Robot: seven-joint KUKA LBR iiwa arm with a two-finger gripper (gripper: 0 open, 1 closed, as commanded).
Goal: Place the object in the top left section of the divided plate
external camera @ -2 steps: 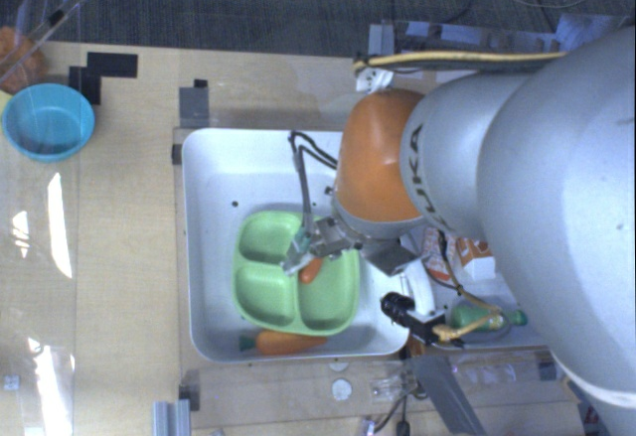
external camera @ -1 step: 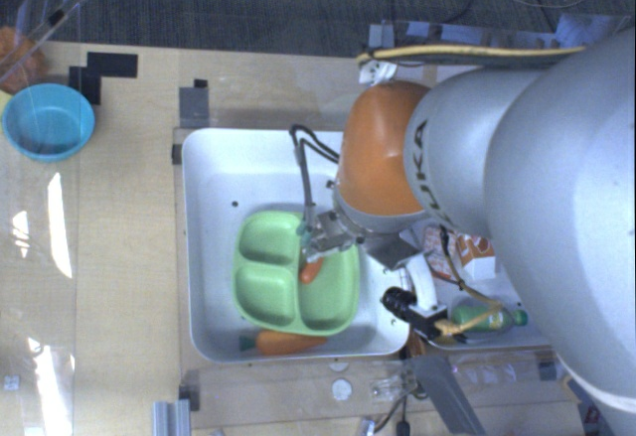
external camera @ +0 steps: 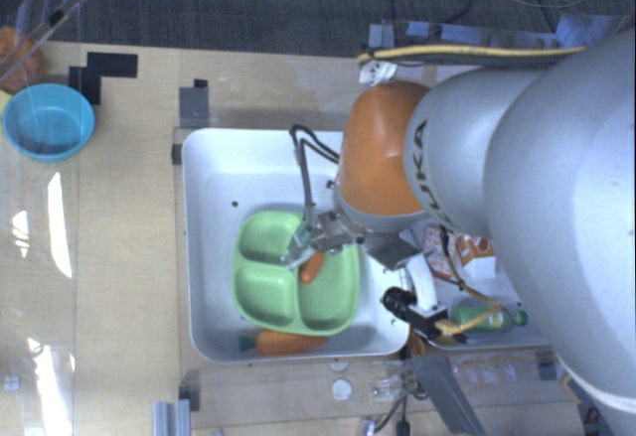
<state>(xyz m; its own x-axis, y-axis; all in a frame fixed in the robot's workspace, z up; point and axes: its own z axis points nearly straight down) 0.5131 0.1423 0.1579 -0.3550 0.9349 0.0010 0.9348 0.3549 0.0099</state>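
The grey arm with its orange band (external camera: 378, 161) reaches in from the right and hangs over the left shallow white bin (external camera: 214, 176), its bulk covering most of the right bin; the two-finger gripper (external camera: 306, 250) sits low over the light green divided plastic plate (external camera: 260, 235), which lies in the near half of the left bin; a small orange carrot-shaped object (external camera: 312, 268) lies tilted just at the gripper's tip, over the plate's large right section beside the ridge that parts it from the two left sections; the metal parts of the gripper touch or overlap the upper end of this object, but whether the pincer is clenched on it or released cannot be told from this slanted view; a second, longer orange carrot-shaped piece (external camera: 288, 342) lies flat on the bin floor just near of the plate, along the bin's near wall, with a small green bit at its left end; a black cable (external camera: 303, 156) loops from the wrist across the far part of the bin; in the right bin, near the arm, a green plastic bottle with a yellow cap (external camera: 487, 317) lies on its side beside some printed packets (external camera: 472, 255); far to the left on the wooden bench (external camera: 129, 225) stands a round blue bowl (external camera: 48, 120), well apart from both bins.
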